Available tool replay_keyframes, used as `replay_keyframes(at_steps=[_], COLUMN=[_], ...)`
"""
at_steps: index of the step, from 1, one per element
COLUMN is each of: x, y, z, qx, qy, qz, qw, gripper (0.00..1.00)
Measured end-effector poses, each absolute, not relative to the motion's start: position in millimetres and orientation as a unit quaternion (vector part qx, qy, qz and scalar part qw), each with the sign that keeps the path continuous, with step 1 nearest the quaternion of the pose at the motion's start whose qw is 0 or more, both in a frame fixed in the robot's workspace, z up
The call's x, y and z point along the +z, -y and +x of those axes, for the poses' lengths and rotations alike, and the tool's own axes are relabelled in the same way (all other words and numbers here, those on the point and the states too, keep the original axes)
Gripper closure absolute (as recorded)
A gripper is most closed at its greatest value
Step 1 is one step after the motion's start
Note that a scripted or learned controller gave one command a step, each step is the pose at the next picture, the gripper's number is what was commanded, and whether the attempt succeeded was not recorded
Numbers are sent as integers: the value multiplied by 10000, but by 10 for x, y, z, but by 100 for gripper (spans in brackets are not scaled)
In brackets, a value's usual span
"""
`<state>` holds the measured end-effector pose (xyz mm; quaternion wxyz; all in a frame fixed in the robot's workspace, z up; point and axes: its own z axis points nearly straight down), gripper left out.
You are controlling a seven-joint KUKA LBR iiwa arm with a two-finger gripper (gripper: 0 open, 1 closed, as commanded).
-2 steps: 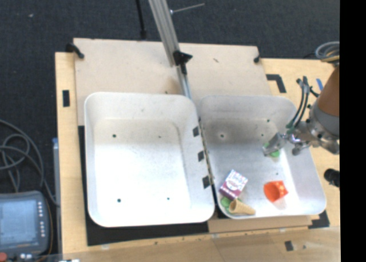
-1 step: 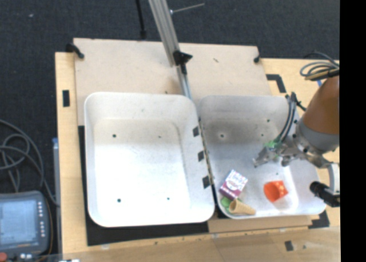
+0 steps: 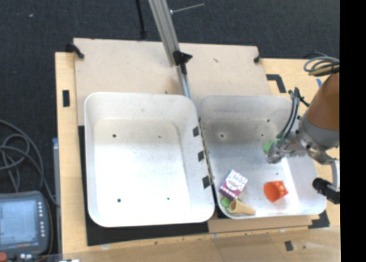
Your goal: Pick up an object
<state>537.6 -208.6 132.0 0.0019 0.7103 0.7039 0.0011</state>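
Observation:
In the right bin (image 3: 240, 112) lie a purple and white box (image 3: 233, 183), an orange-red block (image 3: 275, 191), a tan cone-shaped piece (image 3: 242, 207) and a small green piece (image 3: 227, 202) near the front edge. My gripper (image 3: 275, 155) hangs low at the bin's right side, just above the orange-red block. A green thing (image 3: 268, 147) sits right at the gripper's tip; whether it is held I cannot tell. The grey arm with its orange band (image 3: 323, 112) comes in from the right.
The left bin (image 3: 143, 158) stands beside the right one. A slanted metal post (image 3: 166, 23) rises behind the bins. Cables lie at the far right (image 3: 320, 63), and a screen device (image 3: 22, 221) sits at the lower left off the bench.

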Motion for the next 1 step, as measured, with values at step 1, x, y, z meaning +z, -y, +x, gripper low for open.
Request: replay_keyframes(at_steps=[1], x=[1758], y=[2117], z=[5373], qx=[14], qy=[-7053], qz=[7089], qw=[33], gripper=[100])
